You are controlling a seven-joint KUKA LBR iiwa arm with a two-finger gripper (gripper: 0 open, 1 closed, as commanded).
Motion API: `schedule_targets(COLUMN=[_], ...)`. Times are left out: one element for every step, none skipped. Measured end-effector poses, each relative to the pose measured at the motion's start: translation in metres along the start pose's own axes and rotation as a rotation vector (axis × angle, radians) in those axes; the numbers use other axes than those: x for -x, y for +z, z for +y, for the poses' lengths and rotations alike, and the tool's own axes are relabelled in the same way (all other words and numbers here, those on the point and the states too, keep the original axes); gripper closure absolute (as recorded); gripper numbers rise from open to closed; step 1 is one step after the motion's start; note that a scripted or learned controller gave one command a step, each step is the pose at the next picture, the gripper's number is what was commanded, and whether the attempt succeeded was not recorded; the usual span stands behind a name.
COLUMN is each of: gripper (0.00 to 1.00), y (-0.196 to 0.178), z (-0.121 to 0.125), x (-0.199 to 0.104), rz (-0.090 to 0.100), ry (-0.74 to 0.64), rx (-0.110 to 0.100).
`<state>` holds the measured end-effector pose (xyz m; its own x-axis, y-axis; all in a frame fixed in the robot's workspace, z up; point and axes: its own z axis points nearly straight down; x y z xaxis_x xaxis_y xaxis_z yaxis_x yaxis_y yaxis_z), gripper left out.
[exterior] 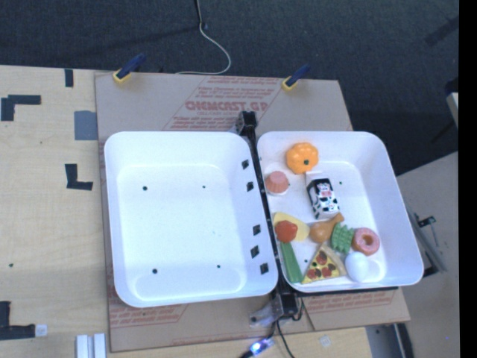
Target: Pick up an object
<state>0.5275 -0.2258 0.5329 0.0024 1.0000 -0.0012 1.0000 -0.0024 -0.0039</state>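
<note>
The right bin (pixel 387 171) holds several toy foods. An orange pumpkin (pixel 302 157) lies at its far side, with a pink round piece (pixel 276 182) to its left. A black-and-white cow-print carton (pixel 322 197) sits in the middle. Toward the near side are a red and yellow piece (pixel 289 229), a tan drumstick (pixel 324 230), a green leafy piece (pixel 342 239), a pink donut (pixel 366 241), a white egg (pixel 357 266), a pizza slice (pixel 323 265) and a green cucumber (pixel 290 260).
The left bin (pixel 179 215) stands beside the right one on a cardboard sheet (pixel 216 103) held by two clamps (pixel 128 67). A black cable (pixel 212 39) runs down from the top. Black clips (pixel 257 230) line the seam between the bins.
</note>
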Motion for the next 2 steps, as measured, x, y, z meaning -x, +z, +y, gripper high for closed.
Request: schedule_targets(gripper=[1.00, 1.00], y=[0.000, 0.000], z=[-0.027, -0.043], x=[-0.003, -0.013], rz=[0.001, 0.000], ry=[-0.004, -0.003], rx=[0.001, 0.001])
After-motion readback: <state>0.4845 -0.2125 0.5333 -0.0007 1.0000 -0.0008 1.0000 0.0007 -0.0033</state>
